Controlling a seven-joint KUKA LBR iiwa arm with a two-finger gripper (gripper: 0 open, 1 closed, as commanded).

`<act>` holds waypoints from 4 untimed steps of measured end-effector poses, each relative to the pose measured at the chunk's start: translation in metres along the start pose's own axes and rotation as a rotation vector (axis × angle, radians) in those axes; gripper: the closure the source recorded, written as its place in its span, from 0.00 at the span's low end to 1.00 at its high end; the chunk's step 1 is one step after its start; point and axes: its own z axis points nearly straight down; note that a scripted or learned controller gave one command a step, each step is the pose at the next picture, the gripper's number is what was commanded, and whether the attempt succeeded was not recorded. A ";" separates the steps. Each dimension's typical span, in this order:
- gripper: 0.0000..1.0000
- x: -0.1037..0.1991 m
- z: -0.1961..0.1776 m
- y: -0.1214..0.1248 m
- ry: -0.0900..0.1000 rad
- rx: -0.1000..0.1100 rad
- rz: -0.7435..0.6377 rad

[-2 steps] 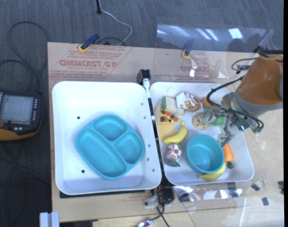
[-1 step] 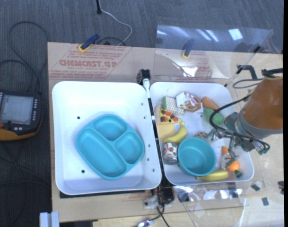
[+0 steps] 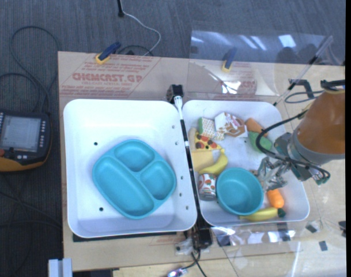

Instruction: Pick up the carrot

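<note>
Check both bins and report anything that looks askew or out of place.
Nothing looks spilled or damaged. The blue divided plate sits at a slant in the left bin, and the right bin is crowded, with the carrot wedged beside the blue bowl.

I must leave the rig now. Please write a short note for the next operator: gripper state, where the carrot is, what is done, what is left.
Gripper: low in the right bin, beside the blue bowl; whether the jaws are open or shut cannot be told.
Carrot: lying in the right bin near its front right corner, just below the gripper, next to a banana.
Done: arm is above the carrot area.
Left: grasp and lift; no hold is visible.
</note>
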 end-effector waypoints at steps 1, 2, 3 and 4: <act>0.00 0.001 0.001 0.001 0.002 -0.002 0.000; 1.00 -0.002 -0.009 0.000 -0.002 0.002 0.000; 0.00 -0.002 -0.008 0.001 -0.001 0.001 0.000; 0.00 0.005 0.015 0.011 0.010 -0.022 -0.281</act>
